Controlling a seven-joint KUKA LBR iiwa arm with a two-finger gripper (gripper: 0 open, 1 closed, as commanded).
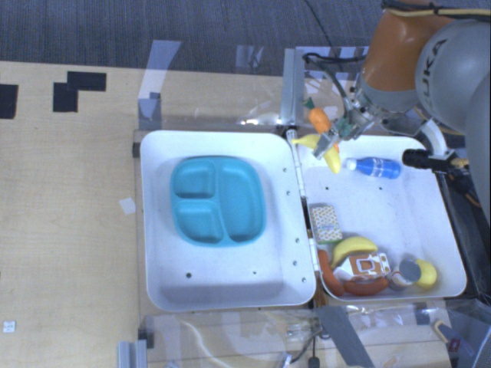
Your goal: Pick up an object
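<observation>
Where the gripper meets the banana, contact is unclear

Wooden bench against dark carpet

Black marks sit on the pale wood at far left. A thin cable trails across the grey-blue carpet beyond. Light is even, with soft shadows.

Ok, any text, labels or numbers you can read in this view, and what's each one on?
Nothing legible.
Small carton in the right bin: printed orange-and-white face, too blurred to read.
Blue bottle: no readable label.
Patterned packet: checked print, no letters made out.
Blue tray: unmarked.
</observation>
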